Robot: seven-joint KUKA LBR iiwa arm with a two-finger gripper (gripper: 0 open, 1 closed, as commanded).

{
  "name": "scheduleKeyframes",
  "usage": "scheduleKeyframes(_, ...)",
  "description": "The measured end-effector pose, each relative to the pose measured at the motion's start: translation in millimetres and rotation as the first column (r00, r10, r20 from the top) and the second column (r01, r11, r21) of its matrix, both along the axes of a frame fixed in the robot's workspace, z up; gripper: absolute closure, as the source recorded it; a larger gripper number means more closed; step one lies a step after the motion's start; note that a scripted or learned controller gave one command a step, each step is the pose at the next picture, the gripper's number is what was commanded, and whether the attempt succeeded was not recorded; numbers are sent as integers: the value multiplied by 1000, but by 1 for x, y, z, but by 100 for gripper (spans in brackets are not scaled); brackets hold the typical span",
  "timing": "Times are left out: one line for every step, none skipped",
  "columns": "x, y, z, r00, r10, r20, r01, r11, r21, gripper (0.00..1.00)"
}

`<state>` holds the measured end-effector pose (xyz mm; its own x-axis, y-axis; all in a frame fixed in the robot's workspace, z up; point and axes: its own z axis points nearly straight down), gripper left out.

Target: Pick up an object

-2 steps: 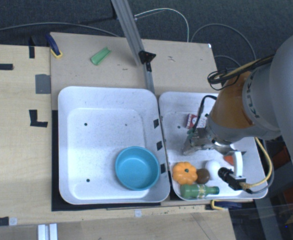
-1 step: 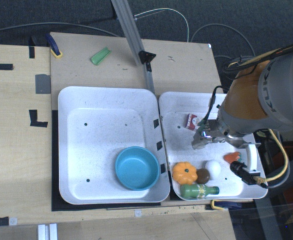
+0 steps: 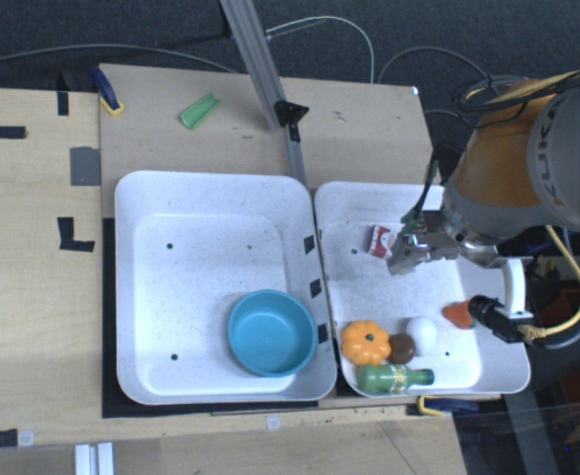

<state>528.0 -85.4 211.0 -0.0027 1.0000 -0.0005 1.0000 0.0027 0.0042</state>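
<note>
Tool over the right bin, beside a small red-and-white packet

The tool (image 3: 406, 255) hangs in the right bin (image 3: 349, 206), just beside the packet (image 3: 379, 239); its grip state cannot be told. Along that bin's near edge sit an orange pumpkin (image 3: 366, 342), a brown ball (image 3: 402, 347), a white ball (image 3: 422, 332), a green bottle (image 3: 395, 377) and a red piece (image 3: 457, 314). The left bin (image 3: 151, 206) holds a blue bowl (image 3: 271, 332). A green block (image 3: 198, 111) lies on the worktop (image 3: 369, 127).

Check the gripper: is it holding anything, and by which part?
Cannot be told. The grey two-finger gripper sits low in the right white bin, right beside the small red-and-white packet, but the view does not show the packet between its fingers.
</note>
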Motion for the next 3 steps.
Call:
scheduleKeyframes(-3, -1, 43, 1000, -1, -1, 1, 1000, 0, 100)
scheduleKeyframes(18, 47, 30, 1000, 3, -6, -3, 1000, 1, 100)
scheduleKeyframes(27, 98, 16, 1000, 4, -8, -4, 1000, 1, 100)
